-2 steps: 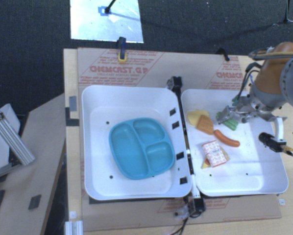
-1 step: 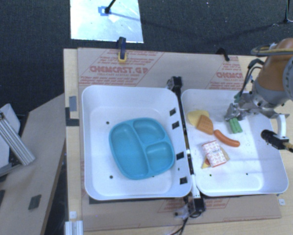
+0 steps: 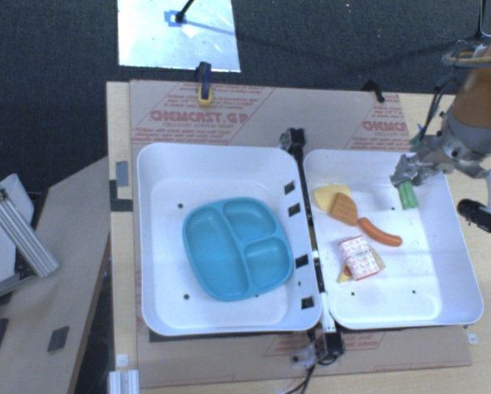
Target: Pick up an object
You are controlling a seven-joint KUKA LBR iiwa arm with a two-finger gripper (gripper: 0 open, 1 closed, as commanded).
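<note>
My gripper [image 3: 408, 179] hangs over the far right part of the right bin [image 3: 463, 298]. A small green stick-shaped object [image 3: 407, 196] pokes out from between its fingers, and the gripper is shut on its upper end. Lying on the bin floor to the left are a yellow slice [image 3: 328, 194], an orange wedge [image 3: 344, 209], an orange-red sausage [image 3: 380, 233] and a red-and-white packet [image 3: 358, 257] resting on a yellow scrap.
The left bin [image 3: 159, 220] holds a blue divided plate [image 3: 239, 249]. A black divider with clips [image 3: 303, 220] runs between the two bins. The arm's grey and orange body [image 3: 475, 113] stands over the bench's far right corner.
</note>
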